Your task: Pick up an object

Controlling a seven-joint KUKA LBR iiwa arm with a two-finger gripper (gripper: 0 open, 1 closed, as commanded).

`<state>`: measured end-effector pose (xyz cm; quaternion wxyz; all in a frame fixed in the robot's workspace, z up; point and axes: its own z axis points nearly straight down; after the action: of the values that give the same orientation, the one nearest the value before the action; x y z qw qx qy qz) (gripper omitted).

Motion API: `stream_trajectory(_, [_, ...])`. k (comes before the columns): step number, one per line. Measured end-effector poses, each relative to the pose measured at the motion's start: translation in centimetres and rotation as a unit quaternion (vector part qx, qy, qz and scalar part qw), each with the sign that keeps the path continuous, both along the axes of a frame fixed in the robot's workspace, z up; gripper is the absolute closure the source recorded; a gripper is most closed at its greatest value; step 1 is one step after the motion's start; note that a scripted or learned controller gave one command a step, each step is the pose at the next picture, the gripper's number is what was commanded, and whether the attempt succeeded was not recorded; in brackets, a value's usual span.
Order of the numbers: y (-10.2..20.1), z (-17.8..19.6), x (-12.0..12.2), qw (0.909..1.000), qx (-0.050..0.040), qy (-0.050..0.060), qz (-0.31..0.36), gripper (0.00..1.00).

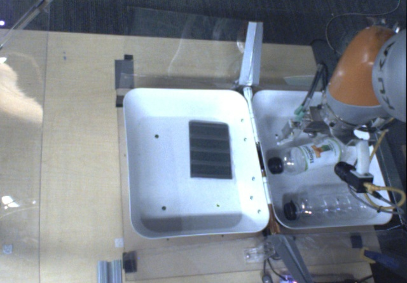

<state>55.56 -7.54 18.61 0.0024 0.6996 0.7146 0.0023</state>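
Two clear plastic bottles with black caps lie on their sides in the right bin (pixel 267 100). The upper bottle (pixel 308 156) carries a green and white label and points its cap to the left. The lower bottle (pixel 327 207) lies near the bin's front wall, cap also to the left. My gripper (pixel 300 127) hangs low over the right bin, just behind the upper bottle's shoulder, below the orange band (pixel 356 75) of the arm. A dark ribbed rectangular block (pixel 210 149) lies flat in the middle of the left bin (pixel 146 167).
A metal divider post (pixel 250 53) stands behind the seam between the bins. Cables and a black connector (pixel 353 175) trail from the wrist over the right bin's right side. A clear panel (pixel 38 123) covers the bench at the left.
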Motion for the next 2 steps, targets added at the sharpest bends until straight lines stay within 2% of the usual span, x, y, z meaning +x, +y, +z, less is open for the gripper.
stream_trajectory(1, [-5.5,-9.7,1.5,0.994,-0.0022,-0.004,0.109,0.0])
stream_trajectory(2, [-2.4,-9.6,-2.2,0.9772,-0.0031,-0.005,0.212,0.0])
